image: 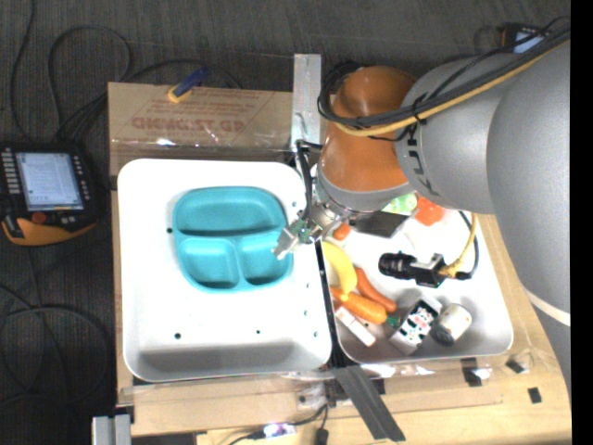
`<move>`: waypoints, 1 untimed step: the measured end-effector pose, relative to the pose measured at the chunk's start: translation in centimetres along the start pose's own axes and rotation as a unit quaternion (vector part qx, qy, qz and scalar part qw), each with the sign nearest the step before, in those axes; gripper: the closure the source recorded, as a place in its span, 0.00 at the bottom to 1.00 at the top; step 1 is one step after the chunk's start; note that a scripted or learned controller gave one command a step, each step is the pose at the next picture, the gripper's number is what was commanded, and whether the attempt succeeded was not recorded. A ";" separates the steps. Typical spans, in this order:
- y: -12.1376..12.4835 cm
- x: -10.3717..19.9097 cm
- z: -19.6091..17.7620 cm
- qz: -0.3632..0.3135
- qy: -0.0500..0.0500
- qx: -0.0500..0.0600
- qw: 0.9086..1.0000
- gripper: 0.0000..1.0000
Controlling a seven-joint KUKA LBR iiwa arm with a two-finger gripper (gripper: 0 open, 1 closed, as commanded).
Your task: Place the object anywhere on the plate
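Note:
A teal divided plate point(232, 235) lies in the left white bin point(185, 341). My gripper point(295, 237) hangs over the plate's right rim, just left of the wall between the two bins. A small pale greenish bit shows at its tip; I cannot make out what it is or whether it is held. The grey arm with its orange band point(366, 146) reaches in from the right and hides the upper part of the right bin.
The right bin point(491, 336) holds a yellow banana point(339, 265), an orange carrot point(363, 302), an orange piece point(428, 213), a white-and-black pack point(415, 324) and a grey cylinder point(454, 321). A cardboard sheet point(199, 114) lies behind the left bin.

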State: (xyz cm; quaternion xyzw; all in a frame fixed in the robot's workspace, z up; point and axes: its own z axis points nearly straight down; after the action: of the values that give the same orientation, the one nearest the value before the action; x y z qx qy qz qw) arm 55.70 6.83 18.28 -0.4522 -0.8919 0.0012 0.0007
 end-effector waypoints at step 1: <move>8.8 1.6 -3.9 0.003 -0.001 -0.001 1.000 1.00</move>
State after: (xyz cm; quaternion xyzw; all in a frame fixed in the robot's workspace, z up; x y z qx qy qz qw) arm 61.84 13.34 22.11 -0.4548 -0.8906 0.0005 -0.0003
